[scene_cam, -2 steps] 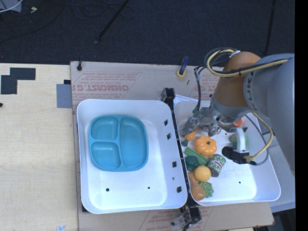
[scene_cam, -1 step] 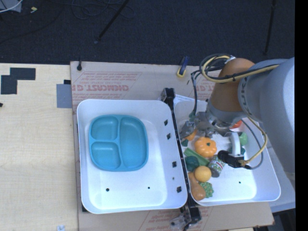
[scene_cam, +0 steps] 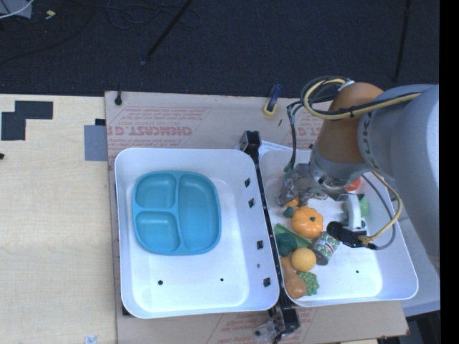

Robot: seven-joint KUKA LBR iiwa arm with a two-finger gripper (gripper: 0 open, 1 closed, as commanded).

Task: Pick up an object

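My gripper (scene_cam: pixel 295 192) reaches down into the right bin (scene_cam: pixel 391 282), near its upper left part. Just below it sits an orange pumpkin toy (scene_cam: pixel 308 222). A small orange-yellow piece (scene_cam: pixel 290 208) lies right by the gripper tip. Further toward the front lie a dark green piece (scene_cam: pixel 285 240), a yellow-orange ball (scene_cam: pixel 303 259), a small can (scene_cam: pixel 327 247), a green leafy toy (scene_cam: pixel 310 282) and an orange piece (scene_cam: pixel 294 287). The wrist hides whatever lies under it.
The left bin (scene_cam: pixel 143 292) holds a blue divided plate (scene_cam: pixel 176 213). A black divider with clips (scene_cam: pixel 262 213) runs between the two bins. The right bin's front right floor (scene_cam: pixel 358 274) is bare white. The grey arm (scene_cam: pixel 401 142) covers the bin's right side.
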